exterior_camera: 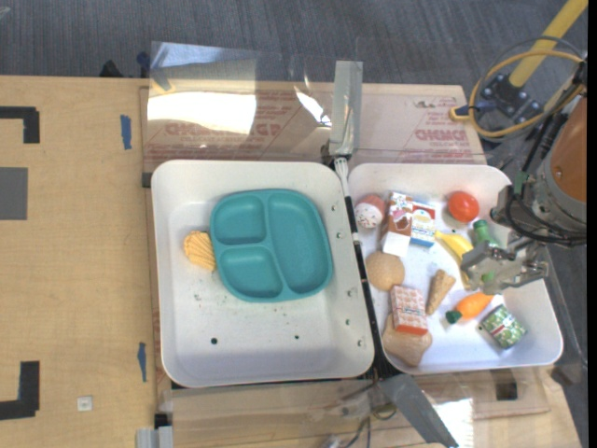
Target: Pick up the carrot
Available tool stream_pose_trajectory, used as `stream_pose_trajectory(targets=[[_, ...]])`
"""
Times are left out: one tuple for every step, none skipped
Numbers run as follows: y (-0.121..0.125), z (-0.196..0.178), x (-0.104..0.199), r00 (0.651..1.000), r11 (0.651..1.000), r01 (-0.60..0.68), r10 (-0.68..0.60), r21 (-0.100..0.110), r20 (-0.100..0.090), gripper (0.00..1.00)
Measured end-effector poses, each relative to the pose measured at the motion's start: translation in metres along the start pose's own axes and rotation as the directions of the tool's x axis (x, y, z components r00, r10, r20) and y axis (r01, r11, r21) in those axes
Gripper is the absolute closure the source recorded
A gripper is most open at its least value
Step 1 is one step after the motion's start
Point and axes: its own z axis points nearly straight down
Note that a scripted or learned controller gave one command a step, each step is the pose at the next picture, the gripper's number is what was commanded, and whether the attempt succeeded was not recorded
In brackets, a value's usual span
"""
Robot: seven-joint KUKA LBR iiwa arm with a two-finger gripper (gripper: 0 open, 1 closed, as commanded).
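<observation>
1. The carrot [469, 306], orange with a green end, lay in the right bin [550, 343], toward its front right part.
2. Just right of it sat a green and white packet [504, 327]; to its left stood a waffle cone [438, 290] and a red carton [408, 309].
3. The gripper [499, 264] hung just above the carrot; whether its jaws were spread or pressed together could not be told, and nothing showed between them.
4. A banana [454, 245], a tomato [463, 205] and a milk carton [401, 224] lay farther back.
5. The left bin [177, 343] held a teal divided plate [270, 244] and a yellow shell-like piece [199, 248] touching its left edge.
</observation>
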Motion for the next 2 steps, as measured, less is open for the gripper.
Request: stream_pose_trajectory(targets=[[-0.022, -0.125, 0.050, 0.996, 0.996, 0.094, -0.094, -0.003, -0.003, 1.00], [-0.063, -0.084, 0.107, 0.943, 0.943, 0.333, -0.333, -0.020, 0.005, 1.00]])
